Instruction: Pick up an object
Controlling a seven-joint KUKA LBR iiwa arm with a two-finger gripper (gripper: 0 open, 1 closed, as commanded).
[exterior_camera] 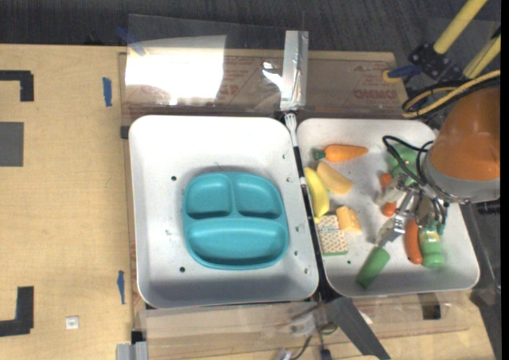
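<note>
while the arm (469,144) reaches in from the right over the right bin (461,275), its fingers (402,219) hang low among the toy food there, and i cannot tell how far apart they stand or whether anything sits between them. just below them lies a green cucumber (372,267), tilted, and to their right an orange carrot (413,244) beside a green bottle (433,249). a second carrot (345,152) lies near the bin's far wall. along the left side lie a yellow banana (316,191), a pale yellow piece (335,178), an orange block (348,219) and a speckled square (330,234). the left bin (151,191) holds a teal divided plate (235,218). both bins rest on the worktop (56,191).
</note>
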